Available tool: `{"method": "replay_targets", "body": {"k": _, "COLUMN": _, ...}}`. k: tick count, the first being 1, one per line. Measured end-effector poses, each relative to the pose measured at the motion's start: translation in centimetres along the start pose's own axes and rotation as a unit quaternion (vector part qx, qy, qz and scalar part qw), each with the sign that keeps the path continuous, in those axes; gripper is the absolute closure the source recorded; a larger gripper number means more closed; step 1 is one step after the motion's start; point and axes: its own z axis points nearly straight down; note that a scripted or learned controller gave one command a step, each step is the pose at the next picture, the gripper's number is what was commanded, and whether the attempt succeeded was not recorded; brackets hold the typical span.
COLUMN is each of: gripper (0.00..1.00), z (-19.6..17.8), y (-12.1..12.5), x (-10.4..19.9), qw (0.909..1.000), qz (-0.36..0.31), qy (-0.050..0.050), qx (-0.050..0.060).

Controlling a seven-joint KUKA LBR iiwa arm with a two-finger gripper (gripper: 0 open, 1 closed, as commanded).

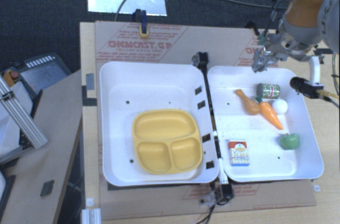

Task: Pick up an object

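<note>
Dark carpet surrounds a worktop (159, 42) lined with printed cardboard, and two shallow white bins sit side by side on it. From the overhead camera, the left bin (114, 90) carries a yellow divided tray (167, 140), lying flat toward its near side. The right bin (305, 159) has the pickings: a small can (268, 91) on its side, a white egg (280, 106) touching an orange carrot (271, 114), a second orange piece (247, 102) just beside it, a green pepper (289, 141) nearer the front, and a small red-and-white box (239, 152). The end effector (262, 61) hangs over the far rim of that bin, close above the can; whether it is spread or closed cannot be told. The can looks the nearest candidate. A clean descent should straddle its round sides, steering clear of the crowded carrot and egg.
</note>
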Motion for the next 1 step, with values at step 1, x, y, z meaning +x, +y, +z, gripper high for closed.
{"method": "replay_targets", "body": {"k": 1, "gripper": 1.0, "z": -5.39, "y": 0.2, "x": -0.03, "qw": 1.0, "qz": 0.0, "qy": 0.0, "qx": 0.001}}
